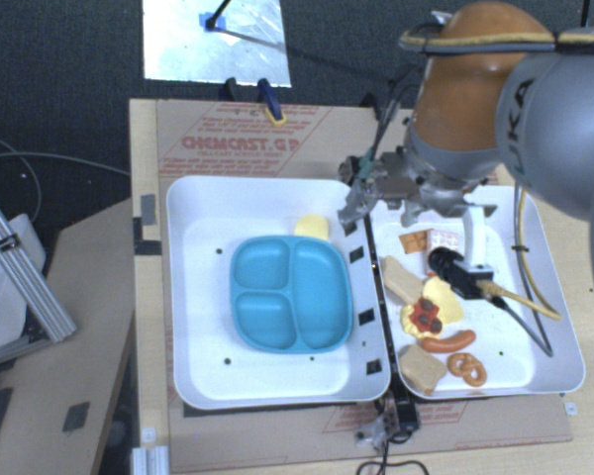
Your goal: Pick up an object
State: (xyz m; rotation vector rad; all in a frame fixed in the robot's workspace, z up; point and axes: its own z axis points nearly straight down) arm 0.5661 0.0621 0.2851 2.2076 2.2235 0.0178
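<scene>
Hanging with the gripper [371, 191] above the wall between the two bins. Aiming next for the sausage [447, 341] near the front of the right bin [566, 362], lowering squarely and clearing the pretzel [466, 368] just beside it. Being unable to tell the gripper's opening or any hold, with the bulky wrist covering it.

**Legible markings**

"CHEMCAST GP" is printed in red on the brown board [240, 142], at eleven o'clock in the view. The letters "UKA" are seen on the grey arm [564, 117], at two o'clock. Red print on the board's edge at six o'clock cannot be read.
</scene>
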